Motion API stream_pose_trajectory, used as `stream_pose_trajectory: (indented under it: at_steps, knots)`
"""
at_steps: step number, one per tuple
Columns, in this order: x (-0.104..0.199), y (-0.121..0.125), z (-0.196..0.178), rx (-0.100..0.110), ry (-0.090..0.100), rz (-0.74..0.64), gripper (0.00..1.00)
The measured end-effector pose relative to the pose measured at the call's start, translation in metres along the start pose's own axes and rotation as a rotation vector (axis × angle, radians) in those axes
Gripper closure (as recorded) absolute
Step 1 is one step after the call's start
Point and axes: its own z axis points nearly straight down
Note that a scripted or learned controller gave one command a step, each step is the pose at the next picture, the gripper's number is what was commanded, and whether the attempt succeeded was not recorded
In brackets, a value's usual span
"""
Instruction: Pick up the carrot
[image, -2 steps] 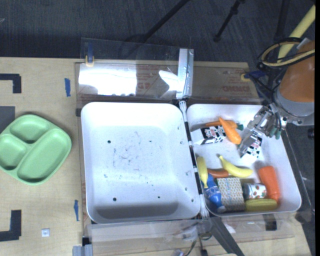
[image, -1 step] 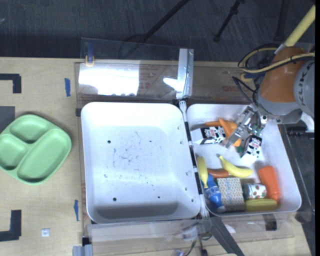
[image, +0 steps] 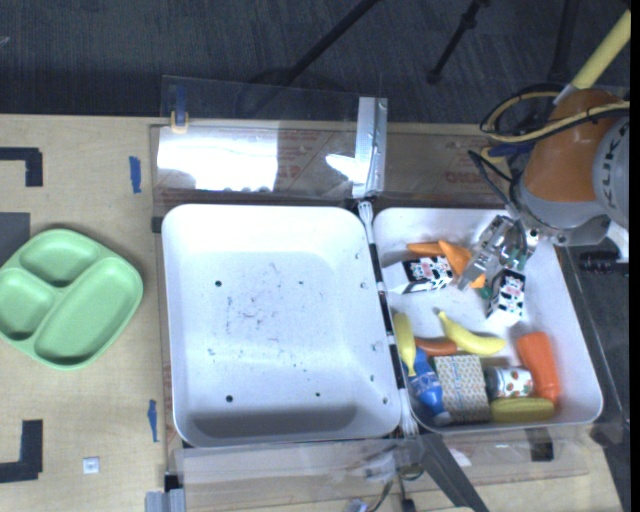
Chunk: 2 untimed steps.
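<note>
From my remote station I logged 2 white bins side by side on the counter (image: 100, 170). The left bin (image: 270, 310) sat at frame centre; the right bin (image: 580, 330) sat at right. The arm (image: 575, 170), with its orange band, entered from the upper right, and the tool (image: 487, 262) was lowered into the upper part of the right bin.

The carrot (image: 448, 254) lay in that upper part, its orange body pointing toward the tool. The tool's tip was at the carrot's right end, touching or overlapping it. I could not tell how far the tool was open, nor whether it had hold of anything.

Just beside the carrot lay 2 black-and-white cartons (image: 428, 272). Lower in the bin were a banana (image: 470, 338), an orange bottle-like item (image: 540, 362) and a patterned sponge (image: 462, 386). A green divided plate (image: 68, 296) rested at the left of the frame.
</note>
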Motion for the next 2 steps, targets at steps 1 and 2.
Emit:
stream_pose_trajectory:
  at_steps: [1,2]
  knots:
    - [0.0479,0.0518,-0.1379,-0.004,-0.005,0.146,1.00]
    - [0.0478,0.0518,-0.1381,-0.004,-0.005,0.146,0.00]
